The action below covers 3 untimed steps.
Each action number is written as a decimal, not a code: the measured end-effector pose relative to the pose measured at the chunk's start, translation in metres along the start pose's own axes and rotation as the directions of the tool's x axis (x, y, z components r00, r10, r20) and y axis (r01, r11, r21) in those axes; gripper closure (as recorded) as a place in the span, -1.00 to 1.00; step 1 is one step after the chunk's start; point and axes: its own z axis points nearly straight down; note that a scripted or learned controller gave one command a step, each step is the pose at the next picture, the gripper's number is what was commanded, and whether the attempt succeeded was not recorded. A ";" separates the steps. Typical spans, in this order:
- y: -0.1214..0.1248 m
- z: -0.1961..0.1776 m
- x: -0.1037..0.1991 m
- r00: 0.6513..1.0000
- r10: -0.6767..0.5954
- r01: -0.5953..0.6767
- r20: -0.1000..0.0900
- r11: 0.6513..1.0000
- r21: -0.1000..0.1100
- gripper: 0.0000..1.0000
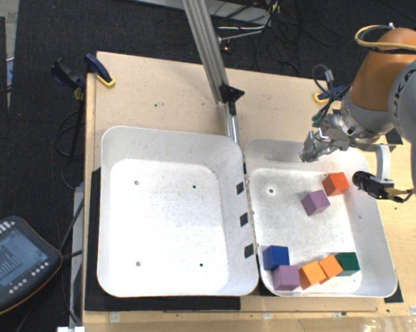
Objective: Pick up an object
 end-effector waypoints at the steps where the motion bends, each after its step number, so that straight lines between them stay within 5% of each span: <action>1: 0.002 -0.063 -0.006 1.000 0.000 0.000 0.001 1.000 -0.003 1.00; 2: 0.004 -0.107 -0.006 1.000 -0.003 0.003 0.000 1.000 -0.001 1.00; 3: -0.016 -0.096 0.052 1.000 -0.008 0.008 -0.003 1.000 0.008 1.00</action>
